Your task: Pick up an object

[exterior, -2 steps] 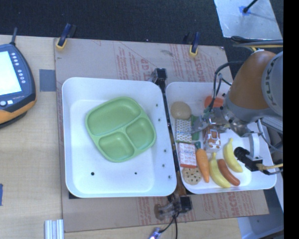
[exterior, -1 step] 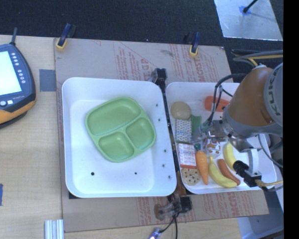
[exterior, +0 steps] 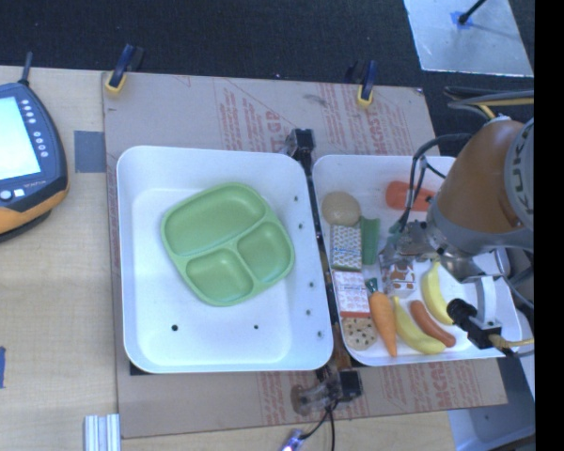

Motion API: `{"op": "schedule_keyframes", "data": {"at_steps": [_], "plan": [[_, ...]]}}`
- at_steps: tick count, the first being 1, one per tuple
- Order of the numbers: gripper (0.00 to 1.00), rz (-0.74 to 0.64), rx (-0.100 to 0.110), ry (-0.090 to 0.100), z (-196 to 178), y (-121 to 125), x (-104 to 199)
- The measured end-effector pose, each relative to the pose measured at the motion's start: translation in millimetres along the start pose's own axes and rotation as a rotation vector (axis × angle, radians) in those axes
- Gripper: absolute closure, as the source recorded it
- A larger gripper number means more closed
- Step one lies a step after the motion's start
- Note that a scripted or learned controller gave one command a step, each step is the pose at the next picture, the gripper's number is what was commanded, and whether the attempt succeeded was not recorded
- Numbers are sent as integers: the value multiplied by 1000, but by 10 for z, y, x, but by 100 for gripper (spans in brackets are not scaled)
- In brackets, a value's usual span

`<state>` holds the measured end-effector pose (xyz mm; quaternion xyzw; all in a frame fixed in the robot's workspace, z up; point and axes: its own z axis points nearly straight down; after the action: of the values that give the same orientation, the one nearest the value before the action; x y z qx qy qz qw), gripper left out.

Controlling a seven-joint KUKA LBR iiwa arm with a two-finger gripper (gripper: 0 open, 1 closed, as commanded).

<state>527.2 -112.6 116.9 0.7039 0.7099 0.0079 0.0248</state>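
The right bin (exterior: 357, 167) holds several toy foods: a beige round piece (exterior: 340, 208), a green stick (exterior: 369, 236), a printed packet (exterior: 347, 247), a red and white packet (exterior: 352, 294), a cookie (exterior: 358, 332), a carrot (exterior: 383, 322), a yellow banana (exterior: 415, 334), a red sausage (exterior: 432, 322) and an orange-red piece (exterior: 399, 195). My gripper (exterior: 398, 256) hangs low over the middle of this bin, just right of the green stick and above the carrot. The arm's wrist hides what lies directly beneath it.
The left bin (exterior: 141, 252) carries a green divided plate (exterior: 227, 242). A handheld control pendant (exterior: 14, 158) lies at the bench's left edge. Clamps (exterior: 365, 83) pin the cardboard sheet at the back. Cables run along the right side.
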Motion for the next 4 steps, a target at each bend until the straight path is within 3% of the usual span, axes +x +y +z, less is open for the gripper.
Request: {"op": "schedule_keyframes", "data": {"at_steps": [1,2,3,4], "plan": [[0,0,0,0,2,-1,3],[0,6,48,24,-16,855,-960],[0,6,62,26,311,1253,-694],[0,5,59,25,324,1254,-352]]}}
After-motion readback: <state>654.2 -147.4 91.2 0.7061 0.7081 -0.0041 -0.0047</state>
